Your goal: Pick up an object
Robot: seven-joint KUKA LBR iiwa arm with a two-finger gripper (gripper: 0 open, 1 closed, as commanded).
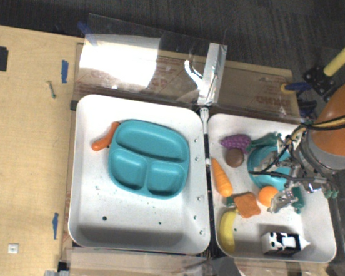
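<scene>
The gripper (286, 194), its state impossible to tell, hovers by the orange ball (267, 195), which may roll away if nudged.

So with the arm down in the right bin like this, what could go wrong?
The gripper sits among crowded toys: the orange ball touches an orange block, so a grab may take both or knock one away. The teal bowl right beside the wrist could get bumped.

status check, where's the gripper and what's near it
Gripper low over right bin. Orange ball beside it, not seen held. Teal bowl, orange block crowd close.
</scene>
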